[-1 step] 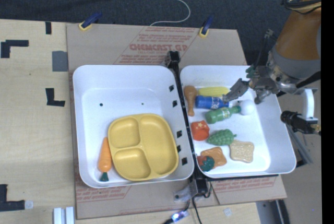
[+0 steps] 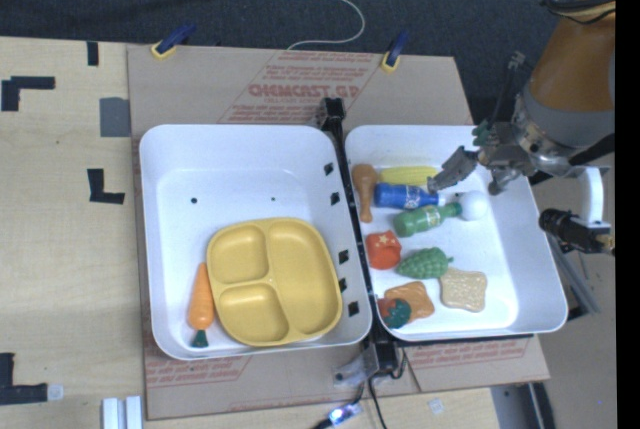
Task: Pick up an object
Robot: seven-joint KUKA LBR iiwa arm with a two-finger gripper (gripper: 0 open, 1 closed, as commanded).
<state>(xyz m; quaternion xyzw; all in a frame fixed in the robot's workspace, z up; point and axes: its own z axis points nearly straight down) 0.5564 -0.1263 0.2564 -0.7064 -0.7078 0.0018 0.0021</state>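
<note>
My gripper (image 2: 447, 173) hangs over the right bin (image 2: 530, 257), one fingertip touching the blue bottle's (image 2: 408, 198) right end. Whether I'm clenched or released, I cannot tell. The bottle lies lengthwise left to right, stretching away to my left, beside the yellow corn (image 2: 405, 176).

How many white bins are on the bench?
2. The left bin holds a yellow plate and a carrot; the right bin holds the other toy food.
</note>
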